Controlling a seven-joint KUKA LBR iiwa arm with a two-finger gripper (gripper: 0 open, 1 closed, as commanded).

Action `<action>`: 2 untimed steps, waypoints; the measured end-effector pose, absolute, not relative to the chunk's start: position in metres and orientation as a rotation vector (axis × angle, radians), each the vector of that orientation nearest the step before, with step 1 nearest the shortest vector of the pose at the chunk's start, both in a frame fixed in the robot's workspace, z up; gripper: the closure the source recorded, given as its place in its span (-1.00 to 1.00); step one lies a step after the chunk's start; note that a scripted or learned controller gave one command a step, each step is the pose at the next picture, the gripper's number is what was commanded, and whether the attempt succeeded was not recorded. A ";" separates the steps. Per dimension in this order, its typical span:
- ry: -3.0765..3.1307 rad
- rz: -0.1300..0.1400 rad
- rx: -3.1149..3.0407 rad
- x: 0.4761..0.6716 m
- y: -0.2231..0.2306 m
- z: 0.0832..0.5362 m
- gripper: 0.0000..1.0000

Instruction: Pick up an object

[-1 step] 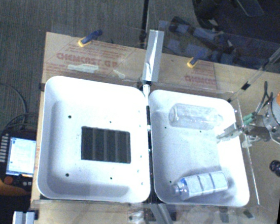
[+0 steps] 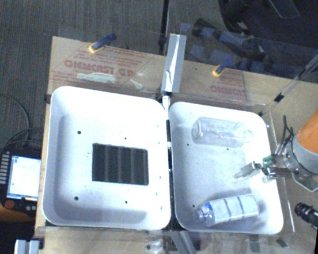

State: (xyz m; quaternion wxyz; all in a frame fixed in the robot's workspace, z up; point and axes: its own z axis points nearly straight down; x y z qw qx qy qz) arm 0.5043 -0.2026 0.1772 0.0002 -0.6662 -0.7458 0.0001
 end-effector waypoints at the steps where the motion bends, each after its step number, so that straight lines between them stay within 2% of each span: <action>1: -2.491 -0.002 -1.917 0.549 -0.168 0.239 -1.00; 2: -2.267 0.002 -2.175 0.496 -0.194 0.246 -1.00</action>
